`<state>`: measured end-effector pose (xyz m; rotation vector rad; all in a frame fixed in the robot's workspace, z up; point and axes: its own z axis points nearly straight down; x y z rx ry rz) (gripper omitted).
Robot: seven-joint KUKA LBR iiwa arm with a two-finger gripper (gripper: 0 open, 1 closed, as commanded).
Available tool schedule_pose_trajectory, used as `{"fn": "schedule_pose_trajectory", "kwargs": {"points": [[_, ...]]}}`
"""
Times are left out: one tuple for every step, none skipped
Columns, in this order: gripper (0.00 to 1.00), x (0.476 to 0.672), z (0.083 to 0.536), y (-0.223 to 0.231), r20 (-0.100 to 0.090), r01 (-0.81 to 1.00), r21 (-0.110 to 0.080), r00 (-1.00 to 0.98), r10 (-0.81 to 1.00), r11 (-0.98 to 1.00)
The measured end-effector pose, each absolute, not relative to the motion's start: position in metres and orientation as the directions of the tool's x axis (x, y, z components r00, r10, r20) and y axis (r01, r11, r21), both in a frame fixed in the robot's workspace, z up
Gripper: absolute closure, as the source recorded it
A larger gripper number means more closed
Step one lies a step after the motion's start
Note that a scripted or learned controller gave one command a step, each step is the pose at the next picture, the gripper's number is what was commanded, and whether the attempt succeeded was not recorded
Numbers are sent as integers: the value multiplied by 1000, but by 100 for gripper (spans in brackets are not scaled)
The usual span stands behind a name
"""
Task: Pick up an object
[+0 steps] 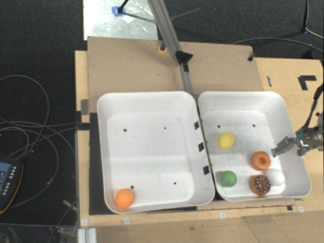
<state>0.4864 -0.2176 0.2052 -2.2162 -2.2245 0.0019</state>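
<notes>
- I see my gripper [281,148] at the right bin's [243,101] right edge, beside the orange ring [260,160].
- Finger state: I cannot tell.
- Nothing lifted; grasp remains.

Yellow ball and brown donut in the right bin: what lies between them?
In the camera view, the orange donut sits roughly between the yellow ball and the brown donut, slightly right of the straight line; otherwise bare white bin floor.

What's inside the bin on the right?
The right bin holds a yellow ball, green ball, orange ring, chocolate donut and a white ball, partly covered by the donut.
</notes>
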Motion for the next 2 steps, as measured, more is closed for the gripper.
{"fn": "schedule_pose_trajectory", "kwargs": {"points": [[0, 488, 207, -217, 0, 1000, 2, -4, 1000, 4], [0, 486, 165, -215, 0, 1000, -1, -1, 1000, 1]]}}
